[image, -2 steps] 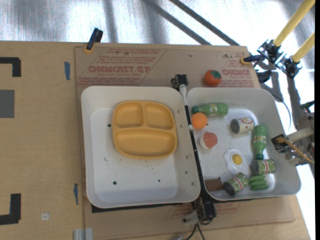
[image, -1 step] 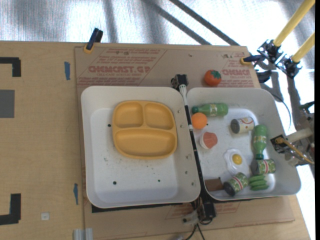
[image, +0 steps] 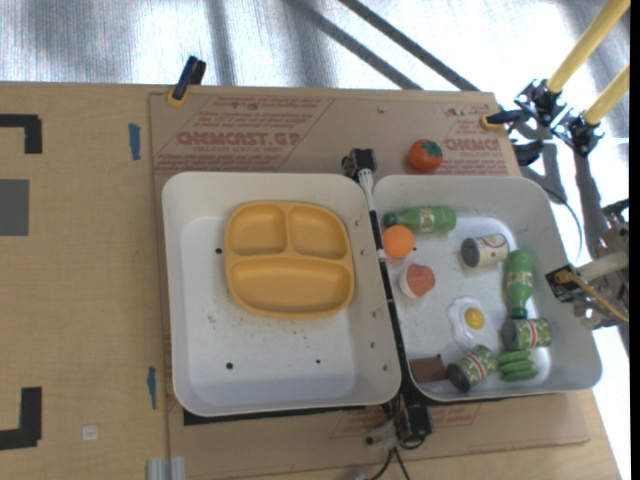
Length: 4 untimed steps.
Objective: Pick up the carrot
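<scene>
Just beside the green bottle (image: 420, 219), at its left end in the right bin (image: 560, 223), sits the stubby orange piece (image: 398, 241) we take for the carrot. It looks like a light, stiff, smooth toy, so we would grip across its middle. We cannot tell the pincer's state.

The carrot (image: 398, 241) looks like a small, rounded orange piece. It lies in the right bin (image: 455, 196), close against the bin's left wall.

Bright, even daylight; streaky glare washes the grey floor (image: 330, 23) at the top. Shadows fall soft inside the two shallow white bins (image: 200, 368). Focus slightly soft throughout.
</scene>
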Motion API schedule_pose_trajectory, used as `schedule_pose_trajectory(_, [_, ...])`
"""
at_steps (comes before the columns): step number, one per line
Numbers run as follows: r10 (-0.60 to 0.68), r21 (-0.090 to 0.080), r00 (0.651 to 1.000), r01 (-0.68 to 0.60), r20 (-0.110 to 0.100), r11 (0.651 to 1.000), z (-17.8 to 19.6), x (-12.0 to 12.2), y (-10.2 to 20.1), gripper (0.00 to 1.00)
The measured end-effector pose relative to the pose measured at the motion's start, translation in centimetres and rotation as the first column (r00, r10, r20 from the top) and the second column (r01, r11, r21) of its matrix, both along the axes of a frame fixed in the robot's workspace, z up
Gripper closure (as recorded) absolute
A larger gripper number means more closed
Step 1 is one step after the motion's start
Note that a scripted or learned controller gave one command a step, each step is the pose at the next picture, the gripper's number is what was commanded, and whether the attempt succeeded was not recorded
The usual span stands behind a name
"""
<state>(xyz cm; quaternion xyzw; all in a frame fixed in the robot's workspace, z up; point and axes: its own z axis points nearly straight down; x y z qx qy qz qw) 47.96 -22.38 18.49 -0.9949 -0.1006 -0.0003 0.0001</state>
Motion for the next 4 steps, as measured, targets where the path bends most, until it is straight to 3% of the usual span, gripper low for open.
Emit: schedule_pose_trajectory(4, [-0.001, 0.001, 1.0, 0.001, -0.002, 1.0, -0.78, -0.04, 0.03, 1.0])
